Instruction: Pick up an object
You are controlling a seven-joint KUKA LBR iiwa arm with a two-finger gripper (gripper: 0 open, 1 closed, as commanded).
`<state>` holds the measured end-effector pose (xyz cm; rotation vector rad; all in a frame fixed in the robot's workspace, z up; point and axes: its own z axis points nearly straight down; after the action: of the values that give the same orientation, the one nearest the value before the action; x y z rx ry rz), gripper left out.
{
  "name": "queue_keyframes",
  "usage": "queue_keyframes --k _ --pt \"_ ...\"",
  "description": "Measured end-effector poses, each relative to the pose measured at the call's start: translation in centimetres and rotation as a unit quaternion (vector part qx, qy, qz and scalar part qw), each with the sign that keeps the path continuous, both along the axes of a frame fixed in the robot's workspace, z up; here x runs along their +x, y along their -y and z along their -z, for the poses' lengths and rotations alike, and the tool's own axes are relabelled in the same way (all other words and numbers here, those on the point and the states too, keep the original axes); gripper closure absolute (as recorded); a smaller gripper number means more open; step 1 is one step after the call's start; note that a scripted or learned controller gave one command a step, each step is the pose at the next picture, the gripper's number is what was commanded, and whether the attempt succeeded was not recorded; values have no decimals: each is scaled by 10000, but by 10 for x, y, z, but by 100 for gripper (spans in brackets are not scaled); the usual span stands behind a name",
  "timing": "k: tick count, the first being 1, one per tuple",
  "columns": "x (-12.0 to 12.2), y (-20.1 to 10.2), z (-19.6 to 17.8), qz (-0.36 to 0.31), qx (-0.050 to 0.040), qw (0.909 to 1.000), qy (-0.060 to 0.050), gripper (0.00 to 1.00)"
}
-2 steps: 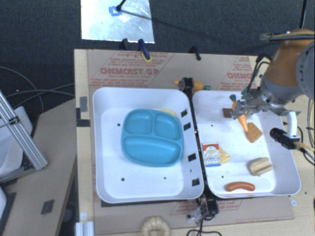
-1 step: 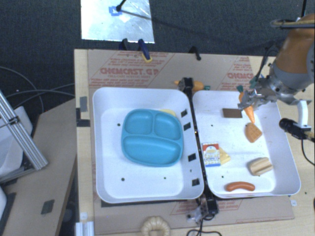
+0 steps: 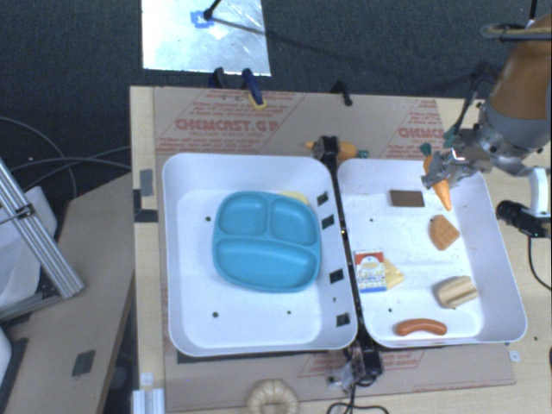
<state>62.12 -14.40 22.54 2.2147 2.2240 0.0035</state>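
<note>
Blue tray (image 3: 266, 251) smooth plastic; white bins (image 3: 185, 231) matt plastic; bench board (image 3: 379, 119) printed cardboard

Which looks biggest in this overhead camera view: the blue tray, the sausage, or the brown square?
Largest to smallest:
1. Blue tray, by far.
2. Sausage.
3. Brown square, only slightly smaller than the sausage; it lies farther from the camera, so that ranking is unsure.

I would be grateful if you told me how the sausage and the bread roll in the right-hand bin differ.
The reddish-orange sausage is long, thin and glossy; the pale tan bread roll is shorter, thicker and matte. The sausage lies roughly level across the view beside the bin's near wall; the roll sits farther in, tilted up toward the right. Both lie loose on the floor of the right white bin, apart from each other and far from the gripper.
</note>
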Motion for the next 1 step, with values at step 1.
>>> queue_keyframes --k 1 --pt "-25 -54 -8 -23 11 10000 -13 100"
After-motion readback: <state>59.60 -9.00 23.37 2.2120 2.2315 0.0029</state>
